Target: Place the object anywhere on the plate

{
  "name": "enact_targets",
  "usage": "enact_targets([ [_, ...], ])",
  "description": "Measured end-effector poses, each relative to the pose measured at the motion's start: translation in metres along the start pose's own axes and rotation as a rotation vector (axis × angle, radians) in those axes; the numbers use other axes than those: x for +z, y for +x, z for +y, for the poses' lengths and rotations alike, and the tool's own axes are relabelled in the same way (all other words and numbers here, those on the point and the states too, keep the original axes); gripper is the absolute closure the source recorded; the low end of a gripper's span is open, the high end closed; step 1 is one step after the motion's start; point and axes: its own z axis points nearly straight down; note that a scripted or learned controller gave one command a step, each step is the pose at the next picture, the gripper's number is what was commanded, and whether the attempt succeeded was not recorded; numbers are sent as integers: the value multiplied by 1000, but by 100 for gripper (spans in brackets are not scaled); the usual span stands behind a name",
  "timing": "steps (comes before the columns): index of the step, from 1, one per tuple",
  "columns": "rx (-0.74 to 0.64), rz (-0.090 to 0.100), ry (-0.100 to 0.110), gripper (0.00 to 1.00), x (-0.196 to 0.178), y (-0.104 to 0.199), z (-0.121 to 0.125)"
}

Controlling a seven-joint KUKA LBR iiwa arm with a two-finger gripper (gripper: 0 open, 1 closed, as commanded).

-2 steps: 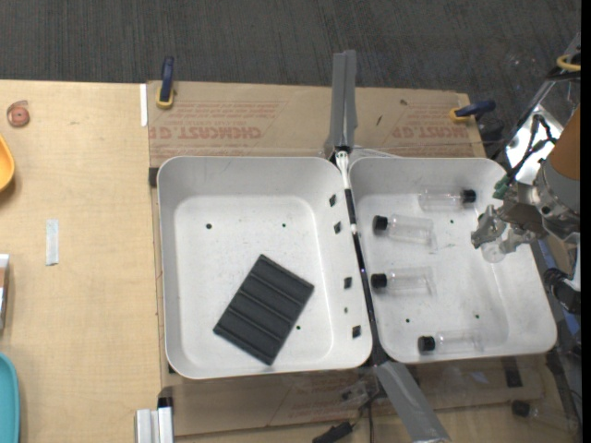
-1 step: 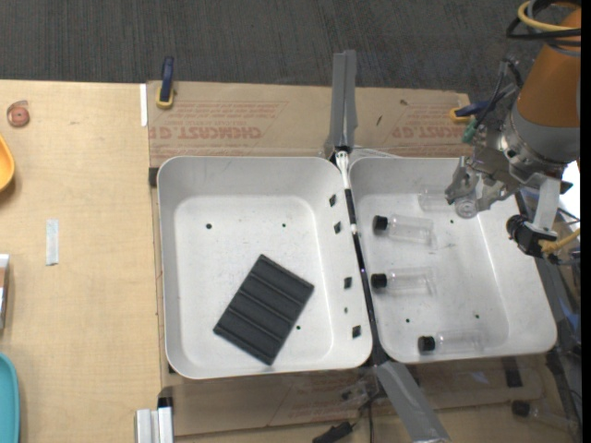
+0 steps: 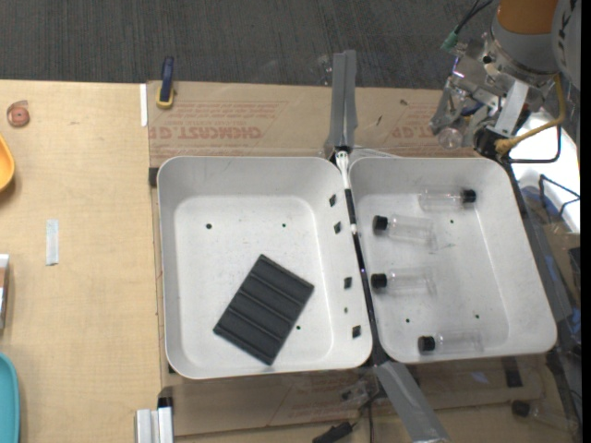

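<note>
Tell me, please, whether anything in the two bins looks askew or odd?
The dark ribbed plate lies at a slant in the left bin. Four clear tubes lie scattered at different angles in the right bin.

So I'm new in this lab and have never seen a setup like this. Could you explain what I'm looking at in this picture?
One camera above a bench looks down at a slant. The grey machine with the orange band at the top right is a robot arm; its pincer hangs over the cardboard just behind the right bin, and what looks like a clear tube sits at its tip, though I can't tell whether it is gripped. Two shallow white bins sit side by side. The left bin holds a dark ribbed plate, lying flat and askew. The right bin holds four clear tubes with black caps, lying loose and apart. The job is to put a tube on the plate.
</note>
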Motion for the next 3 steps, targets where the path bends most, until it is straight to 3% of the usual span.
enact_targets([
  [1,-181,0,-1,100,-122,52,-22],
  [3,-870,0,-3,100,-122,158,-80],
])
